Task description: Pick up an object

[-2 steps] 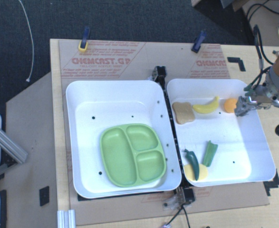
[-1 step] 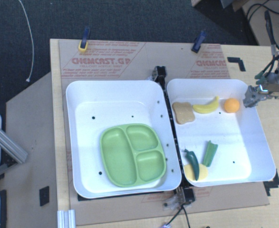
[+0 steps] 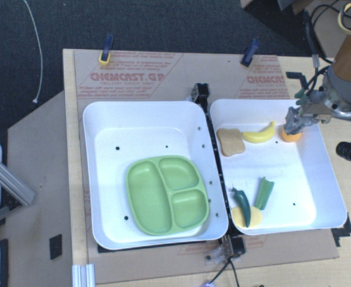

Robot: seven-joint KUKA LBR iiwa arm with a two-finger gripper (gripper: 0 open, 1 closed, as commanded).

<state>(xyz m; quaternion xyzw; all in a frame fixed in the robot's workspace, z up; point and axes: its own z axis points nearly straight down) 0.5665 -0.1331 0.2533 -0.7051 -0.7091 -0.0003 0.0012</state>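
Note:
My gripper [image 3: 293,126] hangs low over the far right part of the right bin [image 3: 319,217], right above a small orange piece [image 3: 291,137] that peeks out beneath it. A yellow banana [image 3: 259,134] lies just left of it, and a tan bread slice [image 3: 230,142] lies further left. Near the bin's front lie a green stalk [image 3: 263,194], a dark green pepper [image 3: 242,201] and a yellow piece [image 3: 250,218]. The arm's body hides the fingertips.
The left bin [image 3: 103,124] holds a green divided plate [image 3: 167,194]. A black clamp [image 3: 200,92] sits at the back between the bins. Blue and yellow clips [image 3: 106,49] pin the cardboard base. Cables lie off the bench's right side.

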